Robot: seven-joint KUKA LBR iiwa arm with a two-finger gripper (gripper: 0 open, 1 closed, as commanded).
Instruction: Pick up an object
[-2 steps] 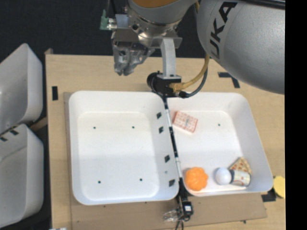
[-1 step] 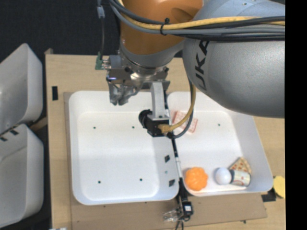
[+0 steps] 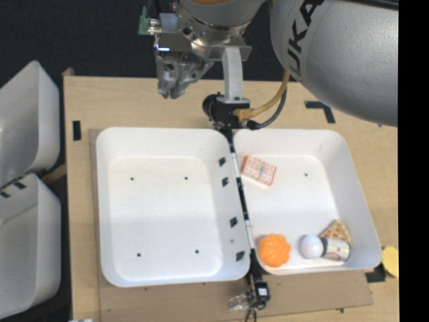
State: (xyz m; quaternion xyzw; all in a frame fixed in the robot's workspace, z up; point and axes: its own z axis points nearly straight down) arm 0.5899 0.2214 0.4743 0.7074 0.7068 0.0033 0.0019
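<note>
Tan wood surface (image 3: 80, 200): carries two shallow white plastic bins side by side, their inner rims touching along a black-clipped seam.
Landmark: right white bin (image 3: 348, 156); all places are given from it.
Left white bin (image 3: 107, 206): just beside the landmark, on its left.
Pink-and-white patterned flat card (image 3: 259, 171): lies in the landmark's far left part, slightly tilted.
Orange knobbly ball (image 3: 274, 249): landmark's near left corner, close to the seam.
White round ball (image 3: 310, 246): just right of the orange ball, touching a small pale cup.
Small pale cup (image 3: 336, 249): on its side, near rim.
Brown patterned wedge (image 3: 336, 232): behind the cup, near right corner.
Hand (image 3: 175, 86): grey metal, high beyond the landmark's far left corner, over the bare surface; holds nothing; fingers blurred, spread or pressed together cannot be told.
Arm (image 3: 342, 39): grey, orange band at top, enters above the landmark.
</note>
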